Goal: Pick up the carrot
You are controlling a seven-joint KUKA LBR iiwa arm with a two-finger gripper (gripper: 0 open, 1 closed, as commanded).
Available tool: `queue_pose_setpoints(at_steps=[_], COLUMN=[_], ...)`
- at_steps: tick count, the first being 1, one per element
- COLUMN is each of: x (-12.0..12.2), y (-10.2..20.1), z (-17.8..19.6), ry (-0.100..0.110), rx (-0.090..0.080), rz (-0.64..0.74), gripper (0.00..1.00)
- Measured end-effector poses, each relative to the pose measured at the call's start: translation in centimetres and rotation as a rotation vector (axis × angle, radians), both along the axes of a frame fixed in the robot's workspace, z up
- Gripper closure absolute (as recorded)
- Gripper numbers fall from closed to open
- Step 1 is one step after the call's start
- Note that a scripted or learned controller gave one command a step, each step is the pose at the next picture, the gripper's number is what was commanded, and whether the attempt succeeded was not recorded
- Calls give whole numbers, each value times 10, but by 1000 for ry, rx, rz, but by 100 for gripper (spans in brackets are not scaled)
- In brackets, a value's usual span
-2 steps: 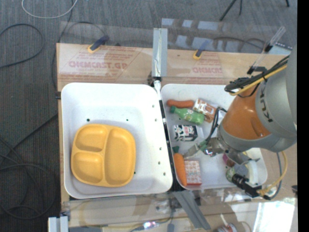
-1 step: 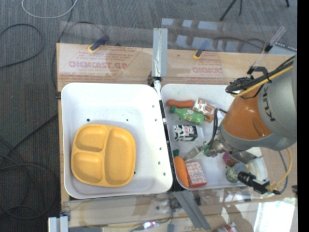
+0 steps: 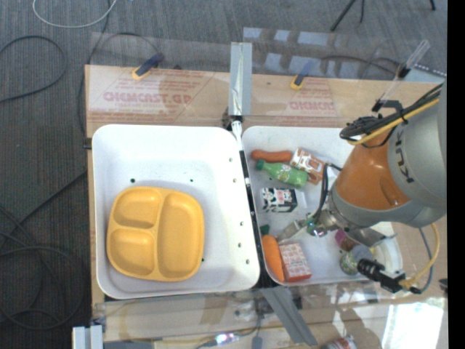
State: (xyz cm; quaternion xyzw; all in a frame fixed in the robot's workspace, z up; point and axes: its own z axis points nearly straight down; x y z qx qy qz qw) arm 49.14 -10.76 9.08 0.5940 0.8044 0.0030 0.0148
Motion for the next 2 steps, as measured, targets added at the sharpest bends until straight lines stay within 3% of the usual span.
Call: queue_pose_setpoints(at_steps=[1,2], x=[0,-1], y=[-1,-7], z=[0,-1], ry=[3,13], rx=[0,-6], rz=[40,567], gripper=[0,0])
